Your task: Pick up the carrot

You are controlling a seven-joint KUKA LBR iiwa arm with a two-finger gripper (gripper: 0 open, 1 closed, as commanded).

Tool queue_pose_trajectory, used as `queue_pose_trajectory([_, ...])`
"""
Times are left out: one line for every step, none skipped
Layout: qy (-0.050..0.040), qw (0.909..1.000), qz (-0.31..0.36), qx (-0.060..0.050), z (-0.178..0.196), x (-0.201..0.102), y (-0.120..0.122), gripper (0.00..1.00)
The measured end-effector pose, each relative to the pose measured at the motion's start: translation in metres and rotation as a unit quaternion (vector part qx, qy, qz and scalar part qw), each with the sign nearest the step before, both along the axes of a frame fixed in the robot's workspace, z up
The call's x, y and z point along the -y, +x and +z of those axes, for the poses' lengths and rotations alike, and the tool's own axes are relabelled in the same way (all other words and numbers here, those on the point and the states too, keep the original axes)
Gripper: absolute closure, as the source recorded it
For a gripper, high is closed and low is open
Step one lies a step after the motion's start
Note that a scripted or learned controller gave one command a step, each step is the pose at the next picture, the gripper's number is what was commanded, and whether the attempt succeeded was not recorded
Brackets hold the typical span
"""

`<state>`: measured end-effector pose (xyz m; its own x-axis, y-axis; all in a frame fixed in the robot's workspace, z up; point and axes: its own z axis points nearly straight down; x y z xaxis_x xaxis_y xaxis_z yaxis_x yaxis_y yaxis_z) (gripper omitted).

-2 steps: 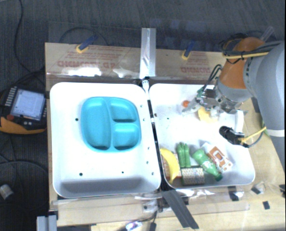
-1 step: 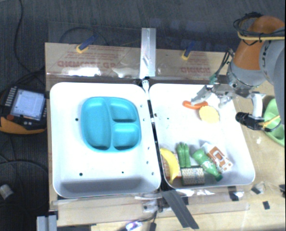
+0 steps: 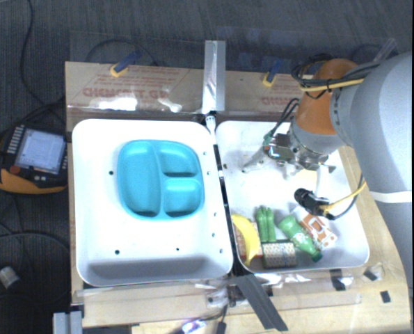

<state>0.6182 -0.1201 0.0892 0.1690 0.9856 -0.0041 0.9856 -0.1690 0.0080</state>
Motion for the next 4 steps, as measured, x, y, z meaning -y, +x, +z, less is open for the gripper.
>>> queue_pose_trajectory([0.0008, 0.9952, -0.097, -0.005, 0.071, 0.059, 0.023, 0.00])
queue_pose_trajectory([0.0020, 0.9863, -0.165, 0.000, 0.000, 0.061, -0.029, 0.00])
queue_pose_trajectory([0.0031, 0.9845, -0.175, -0.006, 0.068, 0.094, -0.106, 0.00])
queue_pose_trajectory([0.0027, 0.9677, -0.252, -0.005, 0.046, 0.085, -0.029, 0.00])
